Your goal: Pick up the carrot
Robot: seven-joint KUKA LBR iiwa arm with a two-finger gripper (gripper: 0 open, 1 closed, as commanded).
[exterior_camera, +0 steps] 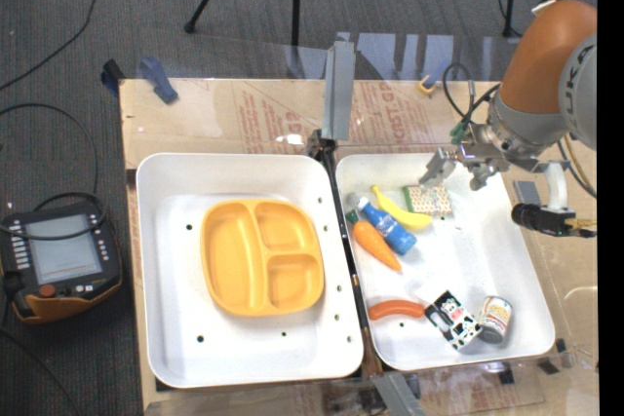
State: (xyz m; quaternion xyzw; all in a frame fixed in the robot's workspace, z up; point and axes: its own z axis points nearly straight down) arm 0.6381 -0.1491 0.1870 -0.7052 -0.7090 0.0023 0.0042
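The carrot [375,245] is orange and tapered. It lies in the right bin [526,283] near the bin's left wall, pointing down-right. A blue bottle [387,224] rests against its upper side. My gripper [458,169] hovers over the back of the right bin, up and to the right of the carrot and well apart from it. Its fingers [435,170] are spread open with nothing between them.
A banana [402,211] and a green-edged patterned pad [430,200] lie just below the gripper. A red sausage [395,310], a black-and-white carton [451,319] and a can [494,318] sit near the bin's front. A yellow divided plate [261,256] sits in the left bin [166,209].
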